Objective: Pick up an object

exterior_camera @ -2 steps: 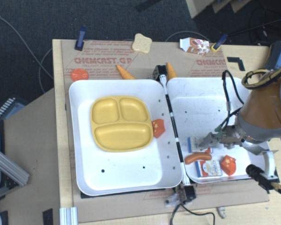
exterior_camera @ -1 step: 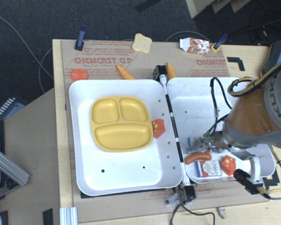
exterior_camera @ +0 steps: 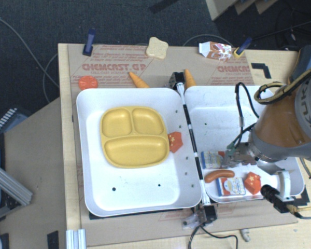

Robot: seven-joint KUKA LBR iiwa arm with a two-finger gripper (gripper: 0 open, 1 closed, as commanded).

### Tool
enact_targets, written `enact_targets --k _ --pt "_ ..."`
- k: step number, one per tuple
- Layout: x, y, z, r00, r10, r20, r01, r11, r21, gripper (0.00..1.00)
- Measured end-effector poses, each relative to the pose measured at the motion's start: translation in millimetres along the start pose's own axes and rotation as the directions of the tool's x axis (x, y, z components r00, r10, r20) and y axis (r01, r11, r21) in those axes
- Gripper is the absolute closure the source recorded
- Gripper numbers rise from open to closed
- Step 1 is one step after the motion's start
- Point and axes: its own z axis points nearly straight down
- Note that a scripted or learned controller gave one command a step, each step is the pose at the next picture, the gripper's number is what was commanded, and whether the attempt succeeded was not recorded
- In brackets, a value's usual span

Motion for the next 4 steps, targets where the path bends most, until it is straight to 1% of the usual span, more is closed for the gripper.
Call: enact_targets --k 1,2,3,4 --pt "0 0 0 1.0 0.001 0.0 -0.001 1.0 0.0 0.0" --pt "-93 47 -61 1.0 0.0 0.0 0.0 1.0 0.007 0.0" --pt "-5 142 16 1.0 -0.005 -0.005 0.005 1.0 0.01 0.0" --pt "-75 177 -56 1.0 -0.002 0.0 0.002 1.0 0.006 0.0"
